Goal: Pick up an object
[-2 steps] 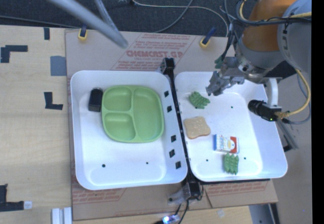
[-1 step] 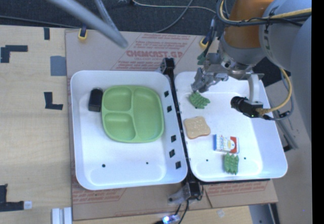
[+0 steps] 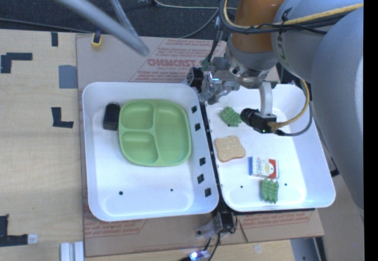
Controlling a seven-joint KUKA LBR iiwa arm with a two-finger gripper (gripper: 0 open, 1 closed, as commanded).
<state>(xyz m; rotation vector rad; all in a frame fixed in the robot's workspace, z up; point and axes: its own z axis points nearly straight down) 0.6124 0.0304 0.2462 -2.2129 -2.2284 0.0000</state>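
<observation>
Gripper (image 3: 208, 90): hung over the upper end of the seam where the two bins met, at 12 o'clock of that seam. Whether it was open or closed could not be told from this slant.
Arm (image 3: 331, 47): grey with an orange band, reached in from 3 o'clock and covered the right bin's 1 o'clock corner.
Green leafy piece (image 3: 230, 116): the thing nearest the gripper, at its 4 o'clock and apart from it. It lay on the right bin's floor toward 11 o'clock.
Toast slice (image 3: 229, 148): lay flat at 6 o'clock of the leafy piece, near it but not touching, and close to the bin's left wall.
Small box (image 3: 263, 167): white with blue and red print, lay at 4 o'clock of the toast slice.
Green ridged piece (image 3: 269, 190): lay just beside the small box at its 6 o'clock, near the front wall.
Right bin (image 3: 313, 153): white and shallow, held those four things.
Green plate (image 3: 155, 133): had three compartments and sat flat in the middle of the left bin, at 8 o'clock of the gripper and well apart from it.
Black block (image 3: 111, 116): lay at the plate's 10 o'clock edge. Whether it touched the rim could not be told.
Left bin (image 3: 94, 159): white and shallow, held the plate and the block.
Cardboard sheet (image 3: 171, 59): had red print and lay under both bins, showing at 12 o'clock.
</observation>
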